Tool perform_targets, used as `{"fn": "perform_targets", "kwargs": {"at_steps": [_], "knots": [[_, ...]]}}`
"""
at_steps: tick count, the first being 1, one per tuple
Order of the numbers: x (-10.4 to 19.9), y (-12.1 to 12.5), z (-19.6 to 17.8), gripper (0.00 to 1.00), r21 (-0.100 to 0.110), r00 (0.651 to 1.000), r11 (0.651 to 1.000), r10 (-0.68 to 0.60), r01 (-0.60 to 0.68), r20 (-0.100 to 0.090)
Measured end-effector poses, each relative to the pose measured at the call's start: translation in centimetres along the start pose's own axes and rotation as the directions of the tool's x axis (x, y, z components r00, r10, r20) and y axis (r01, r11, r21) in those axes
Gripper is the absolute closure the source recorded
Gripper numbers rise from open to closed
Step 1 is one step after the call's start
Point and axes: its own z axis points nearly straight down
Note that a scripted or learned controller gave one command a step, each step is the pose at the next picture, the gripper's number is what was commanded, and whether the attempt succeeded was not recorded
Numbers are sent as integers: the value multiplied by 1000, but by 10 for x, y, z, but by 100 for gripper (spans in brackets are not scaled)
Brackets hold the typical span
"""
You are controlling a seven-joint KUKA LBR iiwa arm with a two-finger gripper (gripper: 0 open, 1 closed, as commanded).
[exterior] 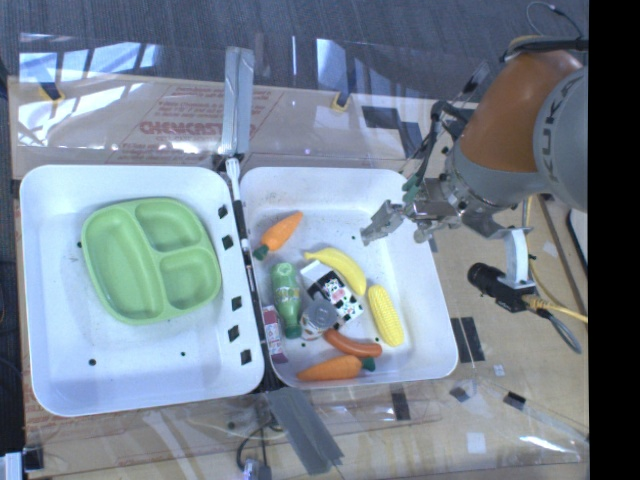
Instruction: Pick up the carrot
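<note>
Two orange carrots lie in the right bin. One carrot is near the bin's left wall, tilted, its green top toward the front left. The other carrot lies along the front wall, its green top to the right. My gripper hangs over the right part of this bin, to the right of the first carrot and well apart from it. Its two grey fingers are spread open with nothing between them.
A banana, a corn cob, a green bottle, a black-and-white carton and a red sausage crowd the middle of the right bin. A green divided plate lies in the left bin.
</note>
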Motion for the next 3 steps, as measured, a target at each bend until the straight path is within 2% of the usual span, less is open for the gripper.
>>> {"fn": "perform_targets", "kwargs": {"at_steps": [1,2,3], "knots": [[41,80,27,0,-1,1000,1000,25,-25,1],[155,102,54,0,0,1000,1000,-24,24,1],[143,44,54,0,0,999,999,-38,38,1]]}}
